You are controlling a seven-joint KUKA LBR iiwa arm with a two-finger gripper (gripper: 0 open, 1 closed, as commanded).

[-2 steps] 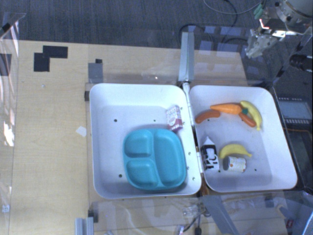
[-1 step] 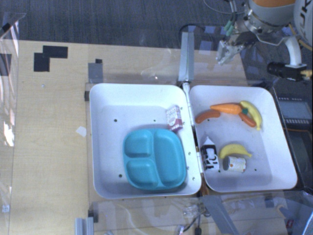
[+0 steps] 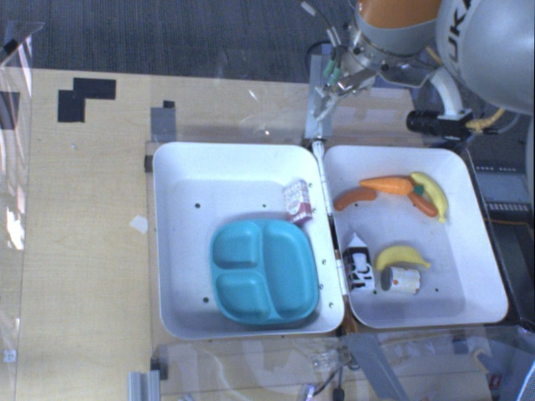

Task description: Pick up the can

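The can [image 3: 405, 280] lies on its side in the right bin [image 3: 476, 224], touching the near banana [image 3: 401, 257], with a black-and-white bottle [image 3: 358, 266] just beside it. The gripper [image 3: 338, 78] hangs above the table [image 3: 84, 224] behind the bins, well apart from the can.

White bins [image 3: 171, 249] on a tan counter [image 3: 84, 249]; a light blue divided plate [image 3: 263, 271]; two yellow bananas [image 3: 401, 257]; an orange carrot [image 3: 386, 185]; a white can [image 3: 401, 280]; a red-and-white wrapper [image 3: 297, 200].
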